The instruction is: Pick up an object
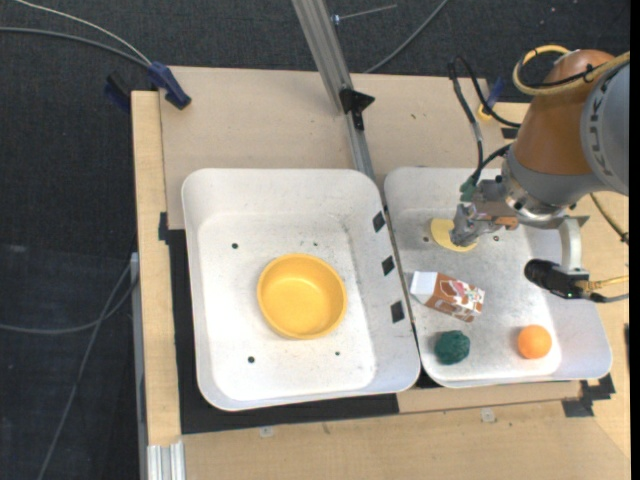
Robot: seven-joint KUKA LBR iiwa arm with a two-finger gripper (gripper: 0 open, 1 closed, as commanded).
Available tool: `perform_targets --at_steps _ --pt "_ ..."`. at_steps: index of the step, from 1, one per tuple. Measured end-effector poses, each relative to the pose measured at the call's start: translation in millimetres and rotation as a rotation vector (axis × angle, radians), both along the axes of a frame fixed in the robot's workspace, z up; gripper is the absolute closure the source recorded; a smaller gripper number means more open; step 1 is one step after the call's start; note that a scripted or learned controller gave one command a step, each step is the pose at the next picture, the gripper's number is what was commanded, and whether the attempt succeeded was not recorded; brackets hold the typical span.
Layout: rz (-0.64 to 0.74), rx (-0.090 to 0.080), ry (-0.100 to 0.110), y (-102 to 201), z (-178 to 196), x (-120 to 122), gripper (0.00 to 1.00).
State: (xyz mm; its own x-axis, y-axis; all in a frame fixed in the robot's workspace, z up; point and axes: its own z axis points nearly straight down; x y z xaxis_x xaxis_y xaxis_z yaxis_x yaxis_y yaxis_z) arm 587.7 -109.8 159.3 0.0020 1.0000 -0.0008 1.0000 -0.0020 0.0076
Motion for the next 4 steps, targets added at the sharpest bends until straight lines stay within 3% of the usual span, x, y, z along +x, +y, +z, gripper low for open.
perform_targets --at_steps 1,2,3,4 --pt "0.003 0.000 -0.002 -6 55 10 1.00" --pt "0.003 0.000 0.002 -6 66 11 1.00" --pt "0.007 0.003 0.002 49 80 10 1.00" --pt "0.007 0.007 0.019 99 83 -6 1.00"
